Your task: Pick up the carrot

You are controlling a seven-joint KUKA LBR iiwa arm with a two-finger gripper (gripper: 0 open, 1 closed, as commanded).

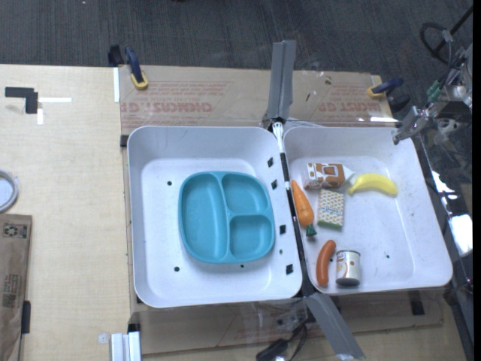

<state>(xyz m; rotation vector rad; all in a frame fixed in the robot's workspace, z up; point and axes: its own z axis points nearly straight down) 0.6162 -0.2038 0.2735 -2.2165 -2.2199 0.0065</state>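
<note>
Pale wood bench with dark carpet behind it, and a sheet of cardboard clamped under the two white bins. The gripper [432,115] sits at the top right, near the far right corner of the right bin [421,277]. It's a tangle of metal and cables from this angle, so I honestly can't tell if it's wide, narrow or closed. It's high and well away from everything in the bin.

The carrot [302,204] is across the right bin from it, lying right along the left wall by the divider. Its thin orange end points away from the camera and the green stub points toward it. It looks like a toy, so I'd guess light, rigid and a bit slick, and its taper means it could squirt out of a pinch. I'd grab it across the fat middle. The wall on one side and the green-and-white box [331,209] just beside it on the other leave a tight slot, which is the annoying part.

Also in that bin:
- a brown-and-white carton [325,175] just past the carrot's tip
- a banana [373,185]
- a reddish sausage [325,263], easy to mistake for the carrot
- a small can [347,268] next to the sausage

The left bin [150,277] just holds a blue three-compartment plate [225,216].
</note>
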